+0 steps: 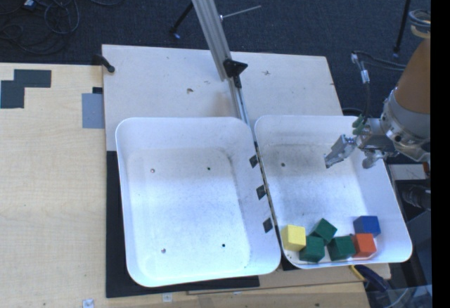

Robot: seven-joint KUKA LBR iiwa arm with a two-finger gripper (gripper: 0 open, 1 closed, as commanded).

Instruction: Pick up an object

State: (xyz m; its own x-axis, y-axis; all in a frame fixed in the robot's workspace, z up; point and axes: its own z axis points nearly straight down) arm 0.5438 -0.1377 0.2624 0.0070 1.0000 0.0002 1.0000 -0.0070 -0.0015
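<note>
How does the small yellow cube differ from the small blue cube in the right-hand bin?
The small yellow cube lies at the left end of the cluster, nearest the divider; the small blue cube sits at the right end, beside the orange cube. Yellow touches a green cube. Both look similar in size and rest along the bin's near wall.

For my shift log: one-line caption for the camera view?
Gripper open above the right bin; coloured blocks clustered at its near edge.

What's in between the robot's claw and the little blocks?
Nothing but bare white bin floor. The camera view shows the gripper up over the right bin, and the blocks bunched at its near edge.
</note>
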